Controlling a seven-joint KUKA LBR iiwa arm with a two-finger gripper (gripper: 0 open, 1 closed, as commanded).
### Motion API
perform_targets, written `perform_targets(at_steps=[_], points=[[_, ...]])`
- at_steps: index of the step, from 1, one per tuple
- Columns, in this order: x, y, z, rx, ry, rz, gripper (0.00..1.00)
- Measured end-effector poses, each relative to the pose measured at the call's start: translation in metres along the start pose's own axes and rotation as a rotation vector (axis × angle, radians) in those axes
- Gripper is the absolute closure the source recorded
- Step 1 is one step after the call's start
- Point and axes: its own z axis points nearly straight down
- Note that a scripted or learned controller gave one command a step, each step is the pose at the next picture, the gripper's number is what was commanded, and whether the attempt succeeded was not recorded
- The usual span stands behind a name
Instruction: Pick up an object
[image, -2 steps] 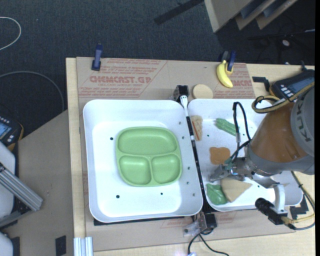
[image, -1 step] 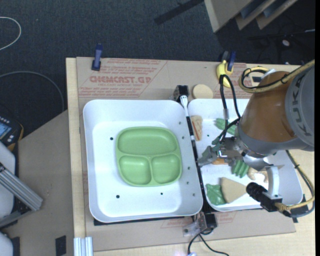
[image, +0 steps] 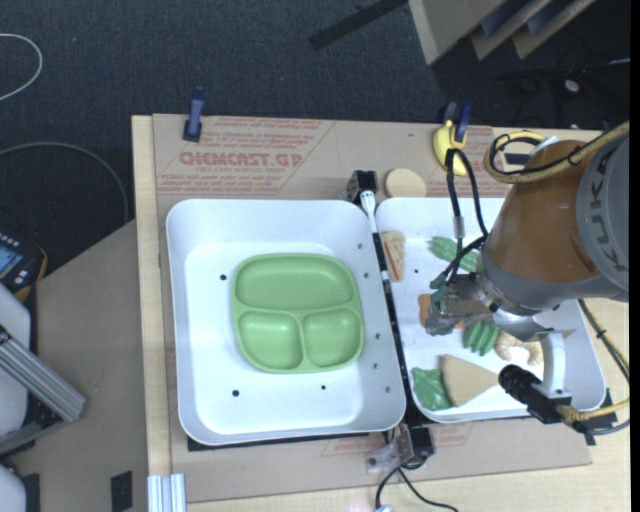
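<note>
The right bin (image: 398, 215) holds several small objects. A tan wedge (image: 467, 379) lies at its front, with a green piece (image: 430, 388) beside it on the left. A pale orange-tipped slice (image: 393, 255) rests by the divider, and a green leafy item (image: 450, 249) lies further back. A green ribbed object (image: 481, 336) shows just under the arm. My gripper (image: 441, 314) is low in the left-middle of this bin, over a small orange bit (image: 425, 303). The arm's wrist and orange band (image: 545, 225) hide the objects under them.
The left bin (image: 190, 300) holds a green three-compartment plate (image: 297, 311). A beige disc (image: 405, 183) lies on the board behind the bins. A yellow clamp (image: 447, 140) and a blue clamp (image: 194, 115) grip the board's back edge. A black cable (image: 462, 215) drops into the right bin.
</note>
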Motion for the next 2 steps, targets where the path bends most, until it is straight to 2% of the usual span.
perform_targets(at_steps=[1, 2], points=[[0.072, 0.000, -0.036, 0.001, 0.001, -0.002, 1.00], [0.067, 0.008, -0.205, -0.015, 0.002, -0.004, 1.00]])
